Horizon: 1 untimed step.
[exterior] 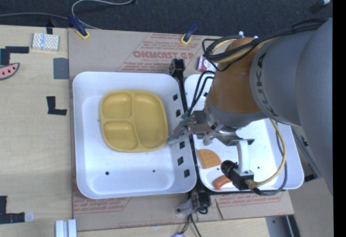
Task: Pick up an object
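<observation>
Camera view puts the gripper [182, 131] low over the wall where the two bins meet, its metal tip just beside the right edge of the yellow plate [133, 120]. Whether it is spread or closed, I cannot tell: wrist and cables crowd that spot. Nothing can be seen caught in it, so I judge this as the approach, with the grasp not yet made.

Candidates now. The yellow plate lies flat in the left bin [89, 179], towards the back. It is a rounded square of smooth, matte plastic with three shallow compartments and raised ridges between them. In the right bin [294, 179], near the front, sits an orange wafer piece [208, 158], flat with a faint grid on top, and just beside it a small orange-red lump [219, 182], rounded and glossy, partly behind a black cable fitting.

The next move, to my eye, calls for a choice. The plate is closest, but it is wide and flat, so only its thin rim offers a pinch, and the bin wall right there leaves little room. The wafer and the lump are smaller and would suit a pinch better, though the arm would have to swing back over its own bin.

Further out, the orange band [232, 81] and the grey arm [303, 76] loom over the right bin, with a yellow hose looping beneath. Both bins are hard white plastic on a brown cardboard sheet [113, 54].
</observation>
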Each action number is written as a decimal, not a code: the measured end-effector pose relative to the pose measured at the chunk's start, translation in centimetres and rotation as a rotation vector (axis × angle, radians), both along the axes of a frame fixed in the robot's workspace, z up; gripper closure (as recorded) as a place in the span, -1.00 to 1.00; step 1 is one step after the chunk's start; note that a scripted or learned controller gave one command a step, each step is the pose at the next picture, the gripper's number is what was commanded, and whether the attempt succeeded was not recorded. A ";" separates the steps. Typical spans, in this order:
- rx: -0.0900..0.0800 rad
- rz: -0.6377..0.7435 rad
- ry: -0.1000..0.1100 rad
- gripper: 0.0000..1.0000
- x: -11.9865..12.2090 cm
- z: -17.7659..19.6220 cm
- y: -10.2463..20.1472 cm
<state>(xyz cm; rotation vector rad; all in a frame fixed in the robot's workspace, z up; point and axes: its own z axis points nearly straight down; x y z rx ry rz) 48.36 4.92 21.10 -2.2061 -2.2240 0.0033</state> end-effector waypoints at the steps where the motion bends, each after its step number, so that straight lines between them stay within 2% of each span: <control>1: -0.005 -0.007 -0.004 -1.00 -0.1 -2.8 1.3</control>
